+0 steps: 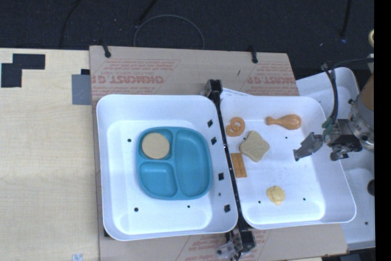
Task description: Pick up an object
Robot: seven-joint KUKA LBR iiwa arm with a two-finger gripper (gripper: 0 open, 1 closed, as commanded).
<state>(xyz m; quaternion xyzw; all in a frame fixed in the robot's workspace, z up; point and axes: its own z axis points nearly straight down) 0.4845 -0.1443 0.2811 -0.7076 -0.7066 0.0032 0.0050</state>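
Observation:
The right white bin (305, 211) holds a pretzel (235, 126), an orange drumstick (284, 121), a beige square biscuit (254, 147), a small yellow lump (275, 194) and a thin brown slab (238, 165) by the divider. My gripper (322, 151) hangs over that bin's right side, at about the biscuit's height in the view and well to its right. Its two dark fingers (304, 150) stand apart, open, and nothing sits between them.
The left white bin (116, 131) carries a blue divided tray (183, 165) with a round tan cookie (155, 145) in its upper left compartment. A black clamp strip (223, 150) divides the bins. Cardboard lies beneath both, and cables (333, 95) trail near the wrist.

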